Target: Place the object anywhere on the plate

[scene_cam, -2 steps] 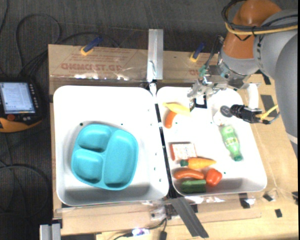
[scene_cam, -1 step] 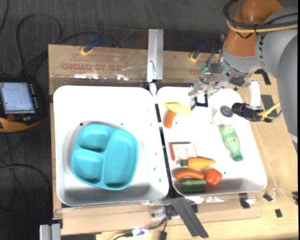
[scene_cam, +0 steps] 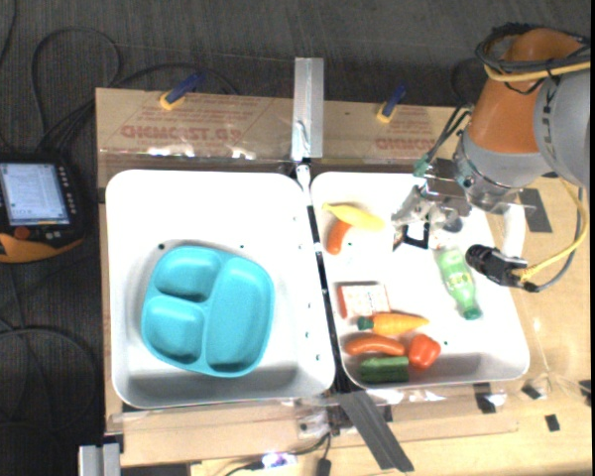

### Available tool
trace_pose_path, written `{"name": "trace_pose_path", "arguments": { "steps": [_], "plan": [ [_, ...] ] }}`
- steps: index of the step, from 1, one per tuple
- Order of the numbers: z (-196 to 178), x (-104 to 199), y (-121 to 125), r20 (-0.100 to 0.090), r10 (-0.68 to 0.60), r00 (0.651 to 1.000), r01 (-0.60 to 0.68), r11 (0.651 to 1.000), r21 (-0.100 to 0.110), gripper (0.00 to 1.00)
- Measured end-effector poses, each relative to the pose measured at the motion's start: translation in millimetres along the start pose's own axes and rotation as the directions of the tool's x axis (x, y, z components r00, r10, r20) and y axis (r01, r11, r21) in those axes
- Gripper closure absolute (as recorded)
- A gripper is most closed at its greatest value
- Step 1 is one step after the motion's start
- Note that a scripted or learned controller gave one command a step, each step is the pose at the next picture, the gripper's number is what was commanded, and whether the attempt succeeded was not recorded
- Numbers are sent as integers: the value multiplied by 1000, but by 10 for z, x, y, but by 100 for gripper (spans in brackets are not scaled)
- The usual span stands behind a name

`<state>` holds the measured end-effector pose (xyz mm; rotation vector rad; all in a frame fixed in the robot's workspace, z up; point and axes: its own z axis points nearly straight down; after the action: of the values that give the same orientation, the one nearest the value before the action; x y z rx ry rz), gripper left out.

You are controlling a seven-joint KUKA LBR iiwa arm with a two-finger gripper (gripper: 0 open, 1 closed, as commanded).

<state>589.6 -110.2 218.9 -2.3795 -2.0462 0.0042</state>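
Observation:
A light blue plate with three compartments lies in the left bin. The right bin holds several toy foods. A yellow piece and an orange piece lie at its far left. A green bottle lies at its right. Near its front sit a small white and red box, a carrot, a red sausage, a red pepper and a green cucumber. My gripper hangs over the right bin's far part, between the yellow piece and the bottle, with nothing seen between its fingers.
A teach pendant lies on the floor at the left. Cardboard with two clamps lines the far side of the bins. A yellow cable loops at the right of the arm.

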Motion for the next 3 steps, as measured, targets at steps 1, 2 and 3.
{"name": "trace_pose_path", "arguments": {
  "steps": [1,2,3],
  "plan": [
    [-76,13,-2,-2,-2,1000,2,1000,3,100],
    [369,585,-127,0,-190,982,190,982,0,100],
    [328,1004,-419,24,-465,885,465,885,-7,100]
  ]
}}
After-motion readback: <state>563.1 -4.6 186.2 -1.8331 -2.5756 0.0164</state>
